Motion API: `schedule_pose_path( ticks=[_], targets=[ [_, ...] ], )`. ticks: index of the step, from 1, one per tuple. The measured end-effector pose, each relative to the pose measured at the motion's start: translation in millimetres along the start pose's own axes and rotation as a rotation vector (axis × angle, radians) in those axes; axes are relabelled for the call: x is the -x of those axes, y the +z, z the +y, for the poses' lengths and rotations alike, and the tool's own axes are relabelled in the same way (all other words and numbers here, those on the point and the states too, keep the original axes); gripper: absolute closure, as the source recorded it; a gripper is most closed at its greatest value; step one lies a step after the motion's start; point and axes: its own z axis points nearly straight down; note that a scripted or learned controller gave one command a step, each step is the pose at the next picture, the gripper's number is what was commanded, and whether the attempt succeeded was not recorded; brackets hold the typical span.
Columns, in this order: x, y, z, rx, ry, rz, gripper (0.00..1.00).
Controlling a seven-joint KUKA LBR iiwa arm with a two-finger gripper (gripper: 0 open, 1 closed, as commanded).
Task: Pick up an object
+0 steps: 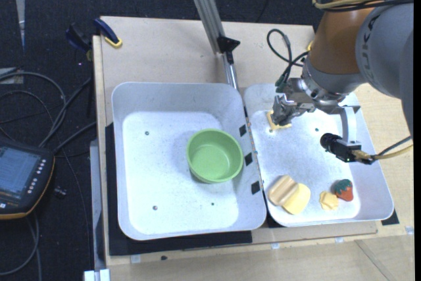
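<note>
Camera view: one green bowl (214, 154), three small objects (289, 194), end effector (281, 116) grip unclear.

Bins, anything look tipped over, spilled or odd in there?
Nothing stands out. The green bowl sits upright in the left bin; small toys lie near the right bin's front edge, nothing spilled.
</note>
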Motion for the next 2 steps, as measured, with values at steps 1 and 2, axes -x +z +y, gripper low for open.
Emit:
schedule_pose_path(
  ticks=[1, 2],
  targets=[
    [-57, 0, -16, 0.0, 0.0, 0.0, 1.0],
    [-105, -22, -31, 0.001, 0.0, 0.0, 1.0]
  ],
)
